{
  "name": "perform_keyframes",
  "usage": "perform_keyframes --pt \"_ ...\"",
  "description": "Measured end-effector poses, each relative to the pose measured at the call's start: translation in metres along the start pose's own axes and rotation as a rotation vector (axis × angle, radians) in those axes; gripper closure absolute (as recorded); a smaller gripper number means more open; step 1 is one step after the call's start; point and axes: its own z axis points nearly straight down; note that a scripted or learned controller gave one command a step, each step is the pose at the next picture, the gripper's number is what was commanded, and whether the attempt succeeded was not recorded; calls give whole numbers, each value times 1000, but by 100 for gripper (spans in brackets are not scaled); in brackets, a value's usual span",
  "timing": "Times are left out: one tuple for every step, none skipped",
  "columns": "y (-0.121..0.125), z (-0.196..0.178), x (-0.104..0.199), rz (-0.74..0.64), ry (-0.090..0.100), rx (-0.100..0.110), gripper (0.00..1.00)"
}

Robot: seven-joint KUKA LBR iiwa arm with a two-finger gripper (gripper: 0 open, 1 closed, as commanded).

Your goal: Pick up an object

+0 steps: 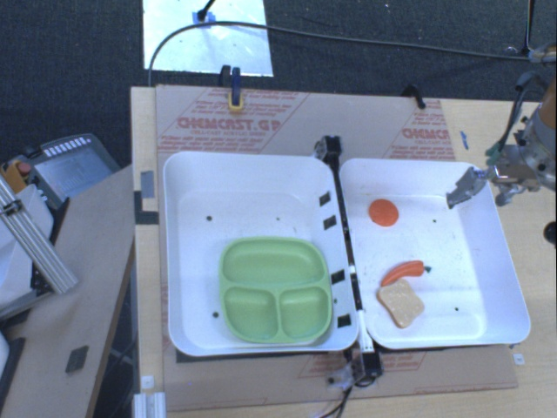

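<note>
Nothing picked yet: gripper [484, 185] at frame's right edge, open w/ nothing in it (disc [383, 212], carrot [403, 272], bread [400, 304] untouched).

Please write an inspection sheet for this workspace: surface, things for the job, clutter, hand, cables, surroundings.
Surface: wooden bench with printed cardboard sheet, bearing left white bin and right white bin side by side.
Job's things: in the right bin, flat orange round disc, orange-red carrot-shaped toy and tan bread-slice toy, which lie close together.
Clutter: green three-compartment plastic tray in the left bin.
Hand: robot hand over the right bin's far right corner, holding nothing.
Cables: black cable arching behind the bench.
Surroundings: dark carpet, shiny metal plate, grey device on a side table.
</note>
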Motion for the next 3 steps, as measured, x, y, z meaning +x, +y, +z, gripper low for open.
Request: perform_keyframes --pt "2 -7 1 -3 -2 -11 0" --pt "3 40 10 -3 -1 -9 0" --pt "-4 97 13 -1 -1 -8 0"
